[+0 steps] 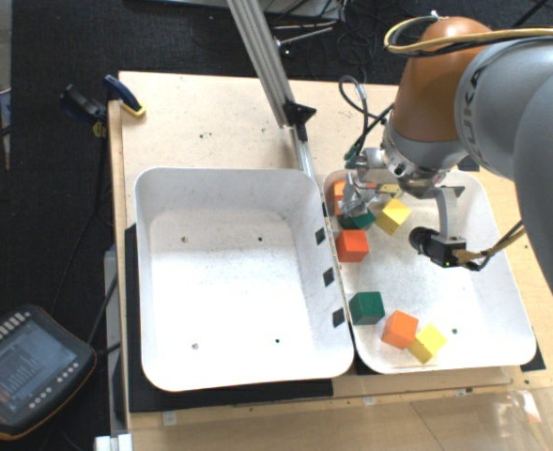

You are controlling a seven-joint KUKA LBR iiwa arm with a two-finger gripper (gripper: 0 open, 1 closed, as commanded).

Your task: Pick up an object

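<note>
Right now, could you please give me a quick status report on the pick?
Tool low in right bin, over green block; grip unconfirmed. Orange block and yellow block crowd it close.

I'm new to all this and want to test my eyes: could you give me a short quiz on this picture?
1. True or false: the blocks lie in the right white bin.
2. Which colour is the small cube beside the orange cube near the front? A green, B blue, C red.
3. Fill in: the grey arm's gripper is low over the bin's ____ corner.

Key: 1 true. 2 A. 3 far left, by the red-orange cube and yellow cube.
</note>
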